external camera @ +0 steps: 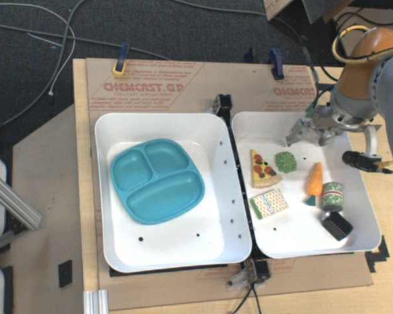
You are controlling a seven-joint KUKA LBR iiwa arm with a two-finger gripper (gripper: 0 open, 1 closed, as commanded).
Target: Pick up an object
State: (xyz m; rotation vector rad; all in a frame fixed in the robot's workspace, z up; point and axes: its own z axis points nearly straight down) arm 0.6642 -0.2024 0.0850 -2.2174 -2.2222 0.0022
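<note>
The right bin [360, 237] holds several small items: a pizza slice [263, 169], a green broccoli-like piece [286, 161], an orange carrot [314, 180], a green-and-white can [332, 195], a black block [337, 226] and a patterned flat packet [269, 205]. My gripper [308, 136] hangs over the far part of this bin, up and to the right of the broccoli piece. Its fingers are spread open, and nothing sits between them. No item touches it.
The left bin [111, 241] carries a blue divided plate [158, 180]. A black divider clamp [223, 103] sits where the bins meet at the back. Blue clamps [122, 57] hold the cardboard base. Cables run behind the bench.
</note>
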